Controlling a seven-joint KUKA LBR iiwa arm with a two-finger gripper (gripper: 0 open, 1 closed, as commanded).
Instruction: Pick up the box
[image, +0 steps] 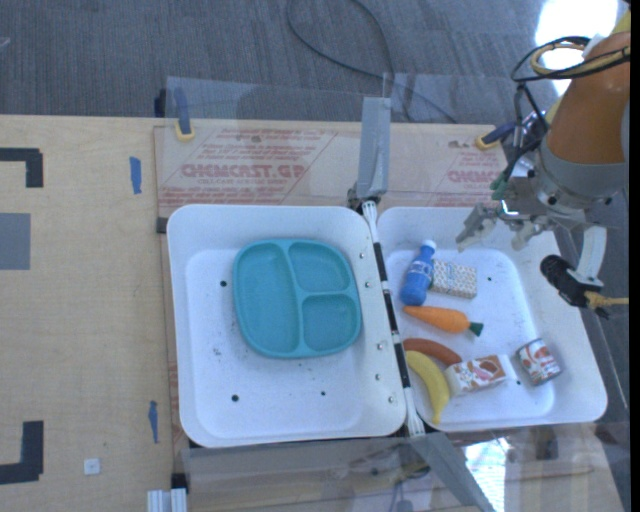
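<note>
1. The pincer (497, 224) hangs spread open and empty at the frame's upper right, above the right bin (570, 400).
2. The box (477, 375) lies at lower right, touching the banana (430, 380).

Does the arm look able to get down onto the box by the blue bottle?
Probably yes: the box lies uncovered, nothing on top, with the pincer just above-right; the blue bottle crowds its left end.

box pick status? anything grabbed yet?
Nothing done yet: the box lies in the right bin, beside the banana and the can. In hand: nothing; the gripper hovers open over the bin's far edge, well away from the box. Left: move over, descend, grasp, lift.
</note>
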